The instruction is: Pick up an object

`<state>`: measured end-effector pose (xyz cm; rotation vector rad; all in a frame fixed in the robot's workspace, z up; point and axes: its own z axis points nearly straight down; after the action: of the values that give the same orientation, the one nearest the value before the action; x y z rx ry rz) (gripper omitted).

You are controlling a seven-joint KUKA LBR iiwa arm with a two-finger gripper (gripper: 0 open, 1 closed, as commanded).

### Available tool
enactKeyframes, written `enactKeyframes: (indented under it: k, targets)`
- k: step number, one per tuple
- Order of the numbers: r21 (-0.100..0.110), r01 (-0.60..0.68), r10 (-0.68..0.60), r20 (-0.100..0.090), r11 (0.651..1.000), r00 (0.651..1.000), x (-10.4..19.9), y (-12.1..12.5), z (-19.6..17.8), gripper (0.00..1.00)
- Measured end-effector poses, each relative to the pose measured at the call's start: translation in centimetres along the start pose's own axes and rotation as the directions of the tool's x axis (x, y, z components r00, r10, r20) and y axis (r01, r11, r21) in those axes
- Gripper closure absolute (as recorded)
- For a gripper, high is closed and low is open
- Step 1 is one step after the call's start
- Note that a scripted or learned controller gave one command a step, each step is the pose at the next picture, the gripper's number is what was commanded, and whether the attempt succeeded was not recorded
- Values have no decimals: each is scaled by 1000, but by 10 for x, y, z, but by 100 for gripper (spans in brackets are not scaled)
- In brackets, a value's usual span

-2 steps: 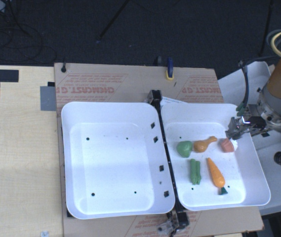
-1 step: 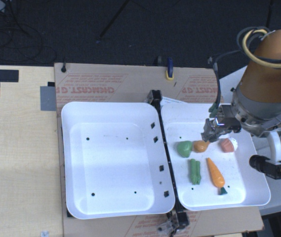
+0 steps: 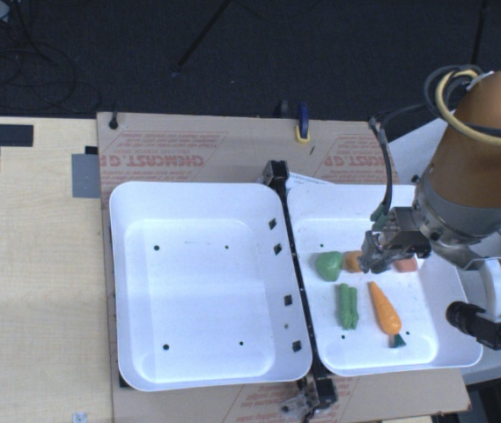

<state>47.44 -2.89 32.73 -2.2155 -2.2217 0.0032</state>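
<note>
Down in the right bin, my pincer (image 3: 382, 256) sits low over the toys, near the bin's middle. It is dark and bunched up from up here, so I cannot tell how wide it is or if it has anything in it.

Now from big to small. I see the arm (image 3: 475, 161) first, fat and grey with an orange band, coming in from the right. Under everything is the brown board (image 3: 197, 152) with red letters on it. On the board are two white bins side by side. The left bin (image 3: 127, 280) is the bigger one to my eye. The right bin (image 3: 448, 342) has the toys in it.

The orange carrot (image 3: 384, 309) lies just below the pincer, with its small green end pointing to the bin's near edge. Just left of it lies a long green veggie (image 3: 347, 307). Above that is a round green lump (image 3: 327, 265), just left of the pincer. Between the lump and the pincer I see a small orange bit (image 3: 353, 261). On the pincer's other side a small red-orange piece (image 3: 406, 265) peeks out. Both look close to the pincer, but I cannot tell if they touch it.
</note>
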Motion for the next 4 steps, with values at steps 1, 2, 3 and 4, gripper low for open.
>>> enactKeyframes:
  k: [1, 2, 3, 4]
  targets:
    - [-2, 0, 0, 1, 1000, 1000, 36, 1, -18, 100]
    - [-13, -1, 1, 2, 1000, 1000, 47, 34, -132, 100]
    - [2, -1, 1, 2, 1000, 1000, 50, 0, -99, 100]
    - [-12, 0, 0, 1, 1000, 1000, 61, 1, -198, 100]
